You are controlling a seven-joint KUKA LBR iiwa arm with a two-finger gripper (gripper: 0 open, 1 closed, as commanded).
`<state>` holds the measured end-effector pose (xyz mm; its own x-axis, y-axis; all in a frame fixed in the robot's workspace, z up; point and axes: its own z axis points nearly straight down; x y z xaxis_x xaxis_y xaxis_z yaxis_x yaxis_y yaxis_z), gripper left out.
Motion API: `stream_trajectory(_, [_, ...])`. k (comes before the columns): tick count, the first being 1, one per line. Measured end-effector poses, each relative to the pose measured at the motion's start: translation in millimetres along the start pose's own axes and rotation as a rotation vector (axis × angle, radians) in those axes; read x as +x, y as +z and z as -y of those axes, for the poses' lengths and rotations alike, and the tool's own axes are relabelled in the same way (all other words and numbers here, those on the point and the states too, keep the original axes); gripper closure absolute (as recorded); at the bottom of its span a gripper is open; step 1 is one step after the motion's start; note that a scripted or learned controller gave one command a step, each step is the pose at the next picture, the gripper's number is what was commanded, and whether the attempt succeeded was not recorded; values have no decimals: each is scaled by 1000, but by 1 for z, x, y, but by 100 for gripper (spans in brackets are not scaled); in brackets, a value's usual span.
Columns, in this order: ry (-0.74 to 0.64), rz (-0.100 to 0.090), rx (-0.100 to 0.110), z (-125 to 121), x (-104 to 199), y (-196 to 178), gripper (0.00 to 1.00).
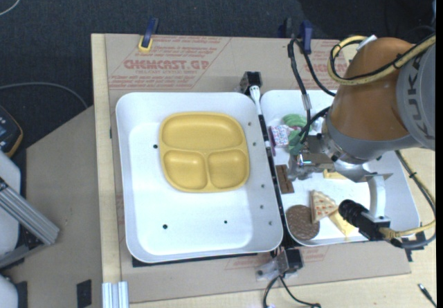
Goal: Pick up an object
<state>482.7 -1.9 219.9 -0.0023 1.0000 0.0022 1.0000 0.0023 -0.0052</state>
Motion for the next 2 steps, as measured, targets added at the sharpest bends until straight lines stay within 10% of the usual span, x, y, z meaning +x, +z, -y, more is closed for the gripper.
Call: stream_trajectory(2, [1,2,-9,-11,-8,-14,100])
